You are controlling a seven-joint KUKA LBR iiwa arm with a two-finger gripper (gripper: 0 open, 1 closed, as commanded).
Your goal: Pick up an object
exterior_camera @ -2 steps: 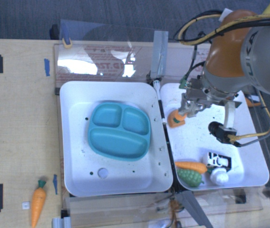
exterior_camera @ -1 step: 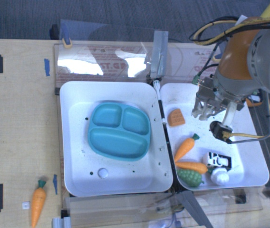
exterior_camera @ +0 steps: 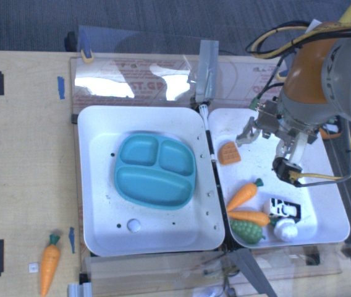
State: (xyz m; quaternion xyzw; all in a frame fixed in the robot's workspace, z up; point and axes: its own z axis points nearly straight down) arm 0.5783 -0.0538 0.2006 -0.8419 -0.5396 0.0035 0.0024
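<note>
The tan wedge-shaped block (exterior_camera: 229, 154) lies in the right bin (exterior_camera: 327, 228), close to the wall that this bin shares with the left bin (exterior_camera: 95, 166). Everything else is placed from that block.

Just up and to the right of the block, the gripper (exterior_camera: 256, 135) hangs over bare white bin floor, at the end of the grey arm (exterior_camera: 324, 73) with its orange band. Its fingers (exterior_camera: 245, 137) look spread apart with nothing between them. The nearer fingertip is just beside the block's upper right corner, and I cannot tell whether it touches the block.

The other objects that could be picked up lie below the block, toward the near edge of the same bin:
- An orange carrot (exterior_camera: 243, 195) with a green top lies slanted right below the block.
- A second carrot (exterior_camera: 249, 216) lies nearly flat below the first, and their thick ends are close together.
- A bumpy green piece (exterior_camera: 248, 230) sits against the second carrot, farthest from the block on that side.
- A small black-and-white item (exterior_camera: 285, 208) lies down and to the right of the block.
- A white rounded thing (exterior_camera: 285, 231) sits just below that item.

To the left of the block, across the shared wall, a blue divided plate (exterior_camera: 156, 171) lies flat in the middle of the left bin. Much farther left and lower, a third carrot (exterior_camera: 50, 262) lies on the desk (exterior_camera: 21, 184), outside both bins.
</note>
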